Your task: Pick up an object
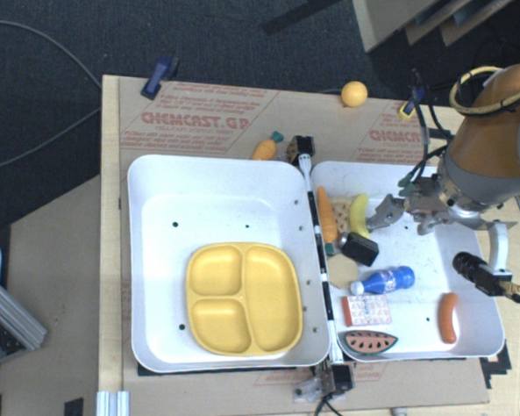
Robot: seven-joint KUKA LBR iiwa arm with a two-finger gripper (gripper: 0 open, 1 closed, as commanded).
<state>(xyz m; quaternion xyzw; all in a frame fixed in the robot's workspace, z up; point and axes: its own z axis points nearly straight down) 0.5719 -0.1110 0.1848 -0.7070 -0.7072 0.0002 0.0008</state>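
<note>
The right bin (463,343) holds several small objects: an orange carrot (327,217), a yellow banana (358,212), a black block (360,248), a blue bottle (385,281), a red-and-white packet (367,310), a watermelon slice (370,343) and a red sausage (448,317). My gripper (406,219) hangs over the upper middle of this bin, just right of the banana and above the bottle. Its fingers are spread open with nothing between them.
In the left bin (153,240) lies a yellow divided plate (244,297). On the bench behind the bins are an orange ball (355,94), a small orange toy (265,149) and a blue clamp (158,77). The grey arm (492,147) comes in from the right.
</note>
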